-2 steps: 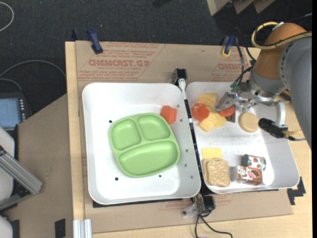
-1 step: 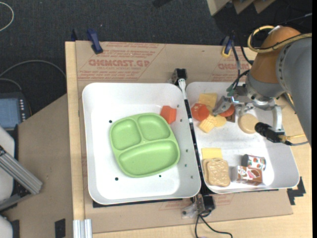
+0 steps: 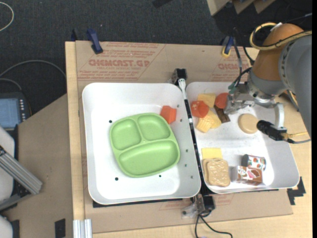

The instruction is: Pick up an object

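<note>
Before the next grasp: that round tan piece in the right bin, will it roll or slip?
The round tan piece looks like a smooth, domed toy bun, so fingers may slide off its curved top. It lies flat on the right bin, so rolling seems unlikely. Probably light and rigid.

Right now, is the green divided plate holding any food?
Empty. All three compartments of the green divided plate show bare green; the orange block lies beside it.
</note>
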Robot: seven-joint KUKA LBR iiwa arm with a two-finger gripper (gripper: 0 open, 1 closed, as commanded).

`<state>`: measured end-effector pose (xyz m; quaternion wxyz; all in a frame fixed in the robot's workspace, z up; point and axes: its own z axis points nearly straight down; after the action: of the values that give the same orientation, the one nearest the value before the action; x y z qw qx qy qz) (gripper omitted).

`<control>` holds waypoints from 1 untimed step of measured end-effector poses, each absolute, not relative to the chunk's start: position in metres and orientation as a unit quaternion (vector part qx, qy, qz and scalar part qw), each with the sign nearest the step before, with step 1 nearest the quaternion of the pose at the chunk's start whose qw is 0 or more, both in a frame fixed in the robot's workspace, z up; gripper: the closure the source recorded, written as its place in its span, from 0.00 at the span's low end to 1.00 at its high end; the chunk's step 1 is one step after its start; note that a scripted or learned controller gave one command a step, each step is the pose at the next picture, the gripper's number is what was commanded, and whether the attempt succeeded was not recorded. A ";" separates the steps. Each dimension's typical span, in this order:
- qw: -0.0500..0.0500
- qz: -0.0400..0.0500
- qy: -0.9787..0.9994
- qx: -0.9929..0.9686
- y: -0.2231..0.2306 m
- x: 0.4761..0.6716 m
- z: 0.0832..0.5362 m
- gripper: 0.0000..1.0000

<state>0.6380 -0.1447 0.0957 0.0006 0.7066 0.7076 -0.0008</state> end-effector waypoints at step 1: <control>0.000 -0.001 0.708 0.706 -0.144 0.638 0.095 0.00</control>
<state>0.6379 -0.1441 0.0952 -0.0001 0.7063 0.7079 -0.0010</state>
